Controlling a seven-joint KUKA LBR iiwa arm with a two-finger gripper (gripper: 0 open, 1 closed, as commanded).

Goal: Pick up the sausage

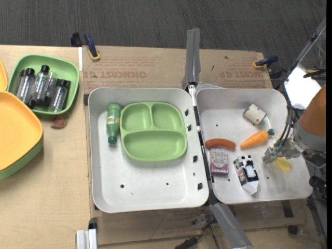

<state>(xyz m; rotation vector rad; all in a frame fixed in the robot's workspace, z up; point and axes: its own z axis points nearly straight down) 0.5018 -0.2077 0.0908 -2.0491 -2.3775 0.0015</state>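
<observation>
Claw (276,154) right of crosswise sausage (220,143)

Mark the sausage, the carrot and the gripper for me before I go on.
sausage (220,143): camera view, middle of its red body.
carrot (255,138): camera view, middle of the orange part.
gripper (273,155): camera view, between its fingertips, right bin's right side.

Two bins and a bunch of clutter, as we see it

In the left bin (104,191) we've got a green divided plate (153,130) with a green bottle (112,122) just beside it. The right bin (228,102) has a carrot (255,138), a pink packet (219,161), a black-and-white carton (246,173) and a small beige roll (254,113). Off left we spot a green tray of dark bottles (44,84) and stacked orange plates (18,136).
</observation>
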